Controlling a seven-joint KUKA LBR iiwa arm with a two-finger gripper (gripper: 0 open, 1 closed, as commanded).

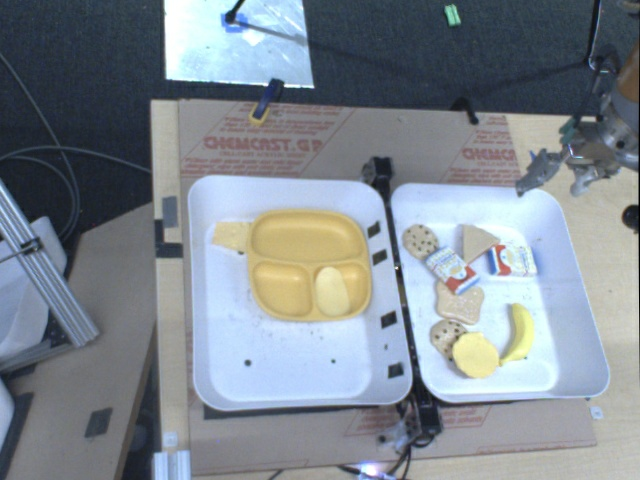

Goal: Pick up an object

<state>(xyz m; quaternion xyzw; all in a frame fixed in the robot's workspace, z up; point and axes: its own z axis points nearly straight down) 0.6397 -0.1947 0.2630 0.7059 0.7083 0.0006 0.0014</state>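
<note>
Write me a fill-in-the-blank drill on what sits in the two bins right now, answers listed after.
1. The yellow divided tray lies in the ____ bin.
2. The banana lies in the ____ bin.
3. The pale oval piece sits in one of the tray's ____ compartments.
4. The gripper hovers near the right bin's ____ corner.

Missing words: left; right; small; far right

You see the end effector [558, 171] poised above the right bin's [572, 258] far right corner, carrying nothing. That bin holds a banana [519, 332], a yellow disc [476, 355], cookies and small cartons. In the left bin [215, 298] sits a yellow divided tray [300, 258] with a pale oval piece [333, 291] in its near-right compartment.
</note>
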